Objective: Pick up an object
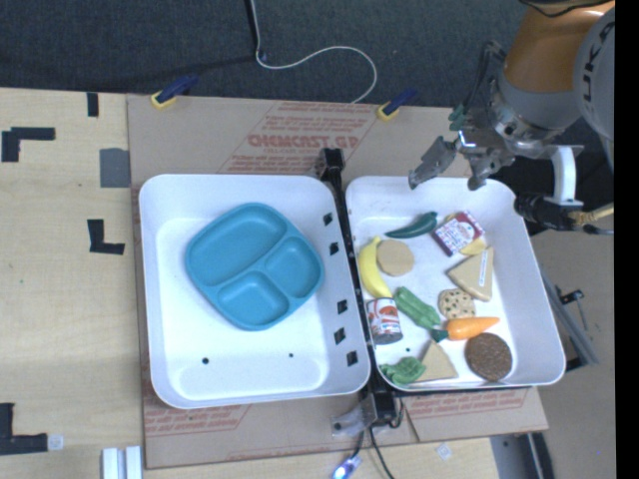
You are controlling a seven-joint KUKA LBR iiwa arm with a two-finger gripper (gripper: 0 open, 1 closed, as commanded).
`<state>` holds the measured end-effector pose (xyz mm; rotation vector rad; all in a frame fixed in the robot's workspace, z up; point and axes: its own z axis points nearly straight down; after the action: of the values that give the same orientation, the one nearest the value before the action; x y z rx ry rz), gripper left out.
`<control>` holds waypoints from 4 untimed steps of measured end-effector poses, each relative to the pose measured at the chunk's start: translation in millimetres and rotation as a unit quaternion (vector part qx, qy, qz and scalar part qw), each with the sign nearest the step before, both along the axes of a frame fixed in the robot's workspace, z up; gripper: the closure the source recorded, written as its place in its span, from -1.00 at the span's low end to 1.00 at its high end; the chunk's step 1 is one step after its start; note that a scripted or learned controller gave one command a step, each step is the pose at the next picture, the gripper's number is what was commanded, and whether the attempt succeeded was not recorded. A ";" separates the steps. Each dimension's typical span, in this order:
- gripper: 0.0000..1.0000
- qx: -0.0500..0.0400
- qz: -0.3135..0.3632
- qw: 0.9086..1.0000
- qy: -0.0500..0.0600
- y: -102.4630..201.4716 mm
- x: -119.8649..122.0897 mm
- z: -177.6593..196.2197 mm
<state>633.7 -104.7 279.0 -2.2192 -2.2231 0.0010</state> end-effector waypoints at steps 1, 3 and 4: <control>-1.00 0.001 0.001 1.000 0.002 38.0 -53.3 9.1; -1.00 0.001 0.001 1.000 -0.001 92.1 -133.4 15.2; 1.00 0.000 0.001 1.000 0.001 91.0 -131.5 19.8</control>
<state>502.2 -13.7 298.8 -2.2165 -2.2227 0.0032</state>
